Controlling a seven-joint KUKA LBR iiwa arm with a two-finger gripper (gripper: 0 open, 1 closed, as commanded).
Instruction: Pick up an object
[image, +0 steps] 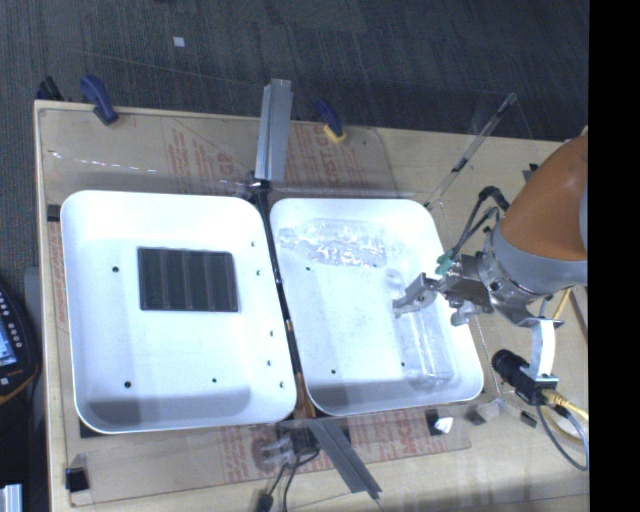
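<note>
Approach under way over the shallow white right-hand bin (330, 385)!

The shallow white left-hand bin (100, 400) is seen at nine o'clock, a dark ribbed rectangular panel (188, 279) inside. Clear crinkled plastic objects (335, 245) lie at twelve o'clock in the right bin. The grey two-finger gripper (412, 297) is poised at three o'clock, nothing held; finger state cannot be told. A descent is judged next.

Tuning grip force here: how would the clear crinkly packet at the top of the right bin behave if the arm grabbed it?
The clear crinkly packet looks like thin creased film, so it would probably crumple and flop, not hold its shape. Its glossy highlights suggest a slick surface that might slide between fingers. It lies flat on the right bin floor, so it seems light and may skid when pushed.
</note>
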